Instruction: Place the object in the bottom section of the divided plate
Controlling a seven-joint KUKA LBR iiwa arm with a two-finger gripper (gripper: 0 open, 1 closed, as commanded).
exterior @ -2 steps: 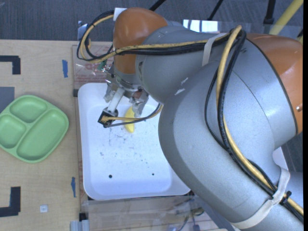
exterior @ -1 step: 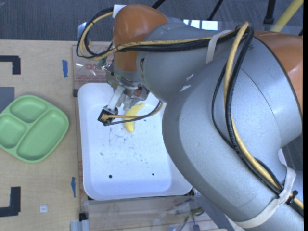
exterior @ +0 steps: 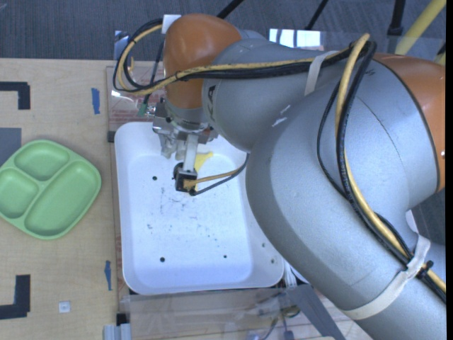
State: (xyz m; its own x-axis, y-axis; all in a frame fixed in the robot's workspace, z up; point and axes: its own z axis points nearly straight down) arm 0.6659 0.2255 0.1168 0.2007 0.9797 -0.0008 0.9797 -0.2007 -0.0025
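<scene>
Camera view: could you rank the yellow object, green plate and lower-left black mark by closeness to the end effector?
1. Yellow object, just beside the end effector.
2. Green plate, left on the bench.
3. Black mark, far lower-left corner.

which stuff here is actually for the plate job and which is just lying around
For the job:
yellow object, in the white bin
green divided plate
gripper

Just lying about:
blue tape strips
black tape marks
</scene>
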